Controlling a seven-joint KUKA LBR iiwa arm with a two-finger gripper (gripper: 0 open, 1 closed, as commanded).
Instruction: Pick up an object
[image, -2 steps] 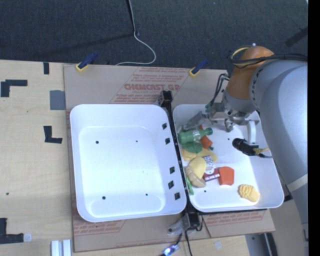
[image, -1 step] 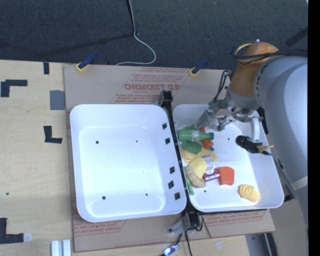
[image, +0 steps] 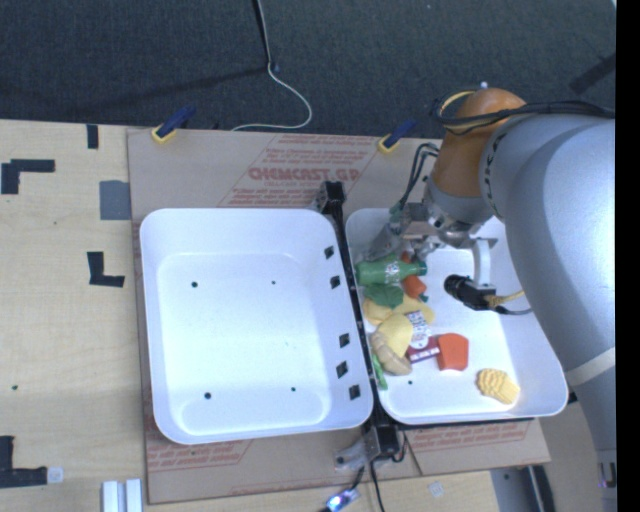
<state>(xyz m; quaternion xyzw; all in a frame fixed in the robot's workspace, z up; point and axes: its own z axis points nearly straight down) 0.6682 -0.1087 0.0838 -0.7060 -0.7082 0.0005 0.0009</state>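
while the gripper (image: 408, 240) sits low over the green object (image: 384, 272) near the right bin's (image: 530, 400) left wall, you have nothing visibly lifted yet; its grip can't be told.

**Colours in frame**

Two shallow white plastic bins: left bin (image: 240, 320) plain white with small black dots, right bin (image: 525, 365) white. In the right bin: green plastic bottle-shaped item (image: 385, 272), orange-red block (image: 453, 351), yellow ridged lump (image: 497, 384), pale yellow rounded piece (image: 397, 335). Grey arm (image: 560, 210) with orange band (image: 470, 140). Brown cardboard sheet (image: 290, 175) with red print on light wood counter (image: 60, 340) marked with black tape.
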